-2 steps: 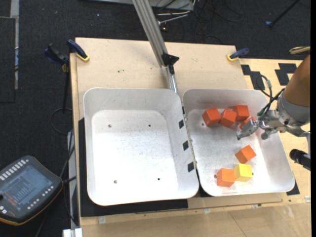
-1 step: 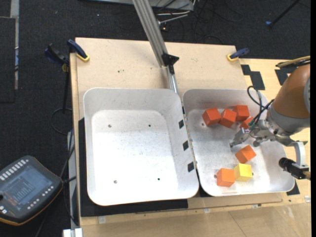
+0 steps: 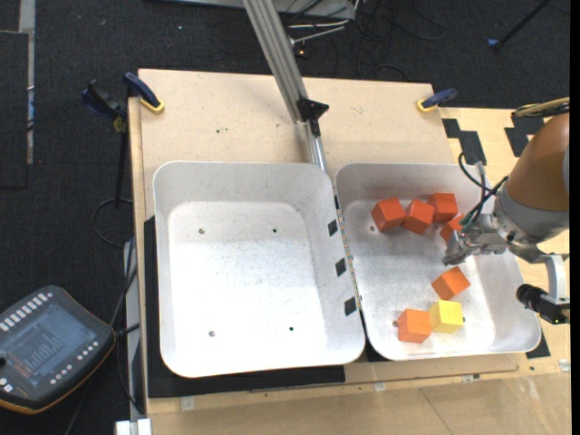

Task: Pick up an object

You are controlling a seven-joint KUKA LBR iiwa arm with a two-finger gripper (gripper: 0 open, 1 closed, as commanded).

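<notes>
We see six blocks in the right bin: three orange cubes clustered at its 12 o'clock, one orange block near centre-right, and an orange block touching a yellow block at 6 o'clock. The gripper hovers just above the centre-right block; we cannot tell its opening. The left bin lies at 9 o'clock.

From my station the feed was bright and evenly lit from overhead. The two white bins came close to washing out, with only faint shadows under their rims. The dark floor at the upper left of the frame lost detail. Focus was slightly soft throughout, and I saw no obvious edge distortion.
</notes>
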